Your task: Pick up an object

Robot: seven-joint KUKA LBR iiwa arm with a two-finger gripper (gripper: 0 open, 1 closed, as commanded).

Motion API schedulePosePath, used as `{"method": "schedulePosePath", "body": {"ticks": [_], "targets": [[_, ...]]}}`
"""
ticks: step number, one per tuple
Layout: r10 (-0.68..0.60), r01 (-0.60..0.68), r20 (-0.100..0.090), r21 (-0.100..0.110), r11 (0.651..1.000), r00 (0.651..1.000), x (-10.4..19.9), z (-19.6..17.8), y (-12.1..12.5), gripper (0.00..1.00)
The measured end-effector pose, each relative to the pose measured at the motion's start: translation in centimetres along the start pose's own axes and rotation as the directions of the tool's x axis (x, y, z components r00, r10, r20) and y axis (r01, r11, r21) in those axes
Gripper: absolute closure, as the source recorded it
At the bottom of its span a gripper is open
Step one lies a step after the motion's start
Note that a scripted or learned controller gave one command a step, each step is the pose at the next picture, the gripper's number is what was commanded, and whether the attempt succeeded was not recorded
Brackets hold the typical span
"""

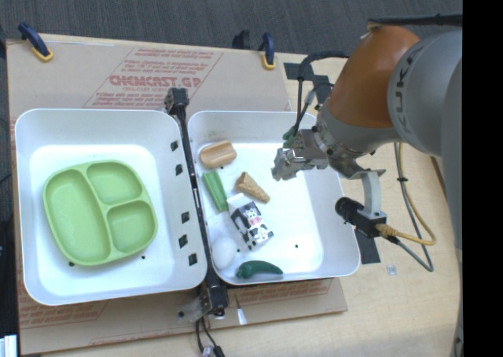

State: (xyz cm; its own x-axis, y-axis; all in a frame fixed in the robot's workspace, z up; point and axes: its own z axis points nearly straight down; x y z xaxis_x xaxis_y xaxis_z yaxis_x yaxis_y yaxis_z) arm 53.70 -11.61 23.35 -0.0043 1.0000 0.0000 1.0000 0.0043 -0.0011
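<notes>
Arm: grey KUKA arm with an orange band (377,80), reaching in from the right over the right bin.
Jaws: the gripper (284,165) hangs above the right bin's upper right part; whether the jaws are spread or pressed together cannot be told.
Right white bin (334,257): holds a tan bread-roll-shaped piece (218,154), a tan wedge (253,186), a light green stick (214,189), a black-and-white patterned small block (253,224), a white rounded lump (225,252) and a dark green pepper-shaped piece (258,270), all left of the gripper.
Left white bin (31,131): holds a light green three-compartment plastic plate (99,211).
Surface: brown cardboard sheet with red print (157,76) lies under the bins.
</notes>
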Motion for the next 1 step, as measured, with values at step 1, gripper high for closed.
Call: {"method": "schedulePosePath", "body": {"ticks": [1], "targets": [[0.000, 0.000, 0.000, 0.000, 1.000, 1.000, 0.03, 0.00, 0.01, 0.00]]}}
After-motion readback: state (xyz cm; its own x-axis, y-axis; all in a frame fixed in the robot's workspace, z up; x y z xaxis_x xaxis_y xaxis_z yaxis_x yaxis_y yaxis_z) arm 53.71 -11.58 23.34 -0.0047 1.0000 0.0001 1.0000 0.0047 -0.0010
